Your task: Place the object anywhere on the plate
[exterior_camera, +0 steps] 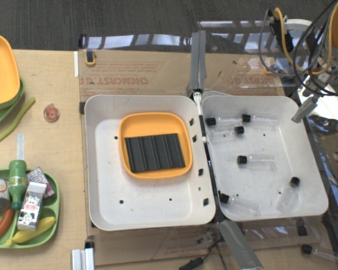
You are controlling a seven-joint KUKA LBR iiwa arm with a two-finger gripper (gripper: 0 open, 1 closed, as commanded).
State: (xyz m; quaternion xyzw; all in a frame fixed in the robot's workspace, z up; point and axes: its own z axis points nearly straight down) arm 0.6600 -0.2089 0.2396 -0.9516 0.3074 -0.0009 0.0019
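Nearest me, in the right bin (321, 204), clear vials with black caps (293, 181) lie scattered, more of them toward its far side. In the left bin (101, 207) beside it, an orange plate (125, 129) sits in the far half. A dark grey ribbed slab (155, 152) lies flat on the plate's middle, inside its rim. Farther back, at the right bin's far right corner, the gripper (302, 110) hangs at the rim, touching no vial. I cannot tell whether it is open or closed.
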